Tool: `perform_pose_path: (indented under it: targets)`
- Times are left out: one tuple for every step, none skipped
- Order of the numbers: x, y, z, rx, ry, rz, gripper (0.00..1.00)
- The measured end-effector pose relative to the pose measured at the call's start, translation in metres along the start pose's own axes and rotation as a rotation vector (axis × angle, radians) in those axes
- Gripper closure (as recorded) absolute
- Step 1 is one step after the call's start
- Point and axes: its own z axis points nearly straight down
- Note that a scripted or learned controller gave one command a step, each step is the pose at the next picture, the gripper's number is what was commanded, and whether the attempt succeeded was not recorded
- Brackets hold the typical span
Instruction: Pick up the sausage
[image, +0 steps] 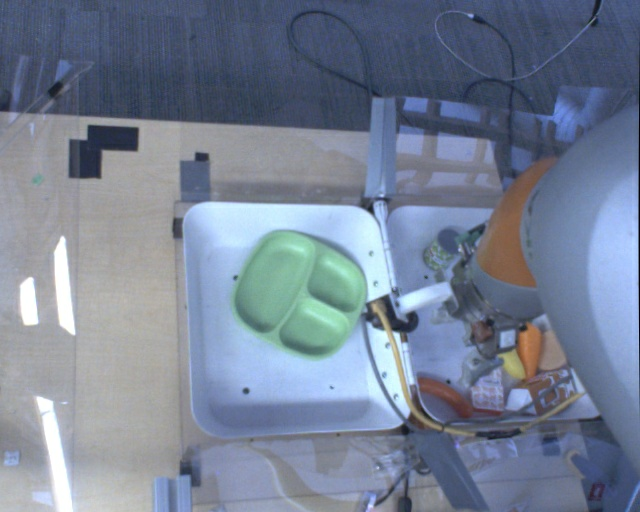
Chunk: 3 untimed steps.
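Light wooden bench (110, 330) on dark carpet, with cables trailing across the floor up top. Two shallow white bins are sitting side by side: left bin (215, 390) is holding a green three-compartment plate (298, 292), tilted diagonally. The arm (590, 250), grey with the orange band, is hanging low over the right bin (410, 235) and covering most of it. The gripper (478, 335) is reaching down into the clutter below the wrist; can't tell from this angle whether it's spread or pressed together. The sausage (445, 396), a reddish curved piece, is lying on the right bin's floor, below and slightly left of the gripper, near it but apart, not being gripped. An orange carrot-like item (529, 348) is sitting just right of the gripper, a printed packet (548, 388) below that. A yellow cable (400, 370) is running along the divider left of the gripper.
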Motion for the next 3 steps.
perform_pose_path:
  targets:
    - [-0.022, 0.108, -0.024, -0.002, 0.003, 0.0, 0.0]
    - [-0.009, 0.165, -0.082, -0.003, 0.004, -0.001, 0.0]
    - [-0.007, 0.031, 0.0, 0.0, 0.001, -0.074, 0.0]
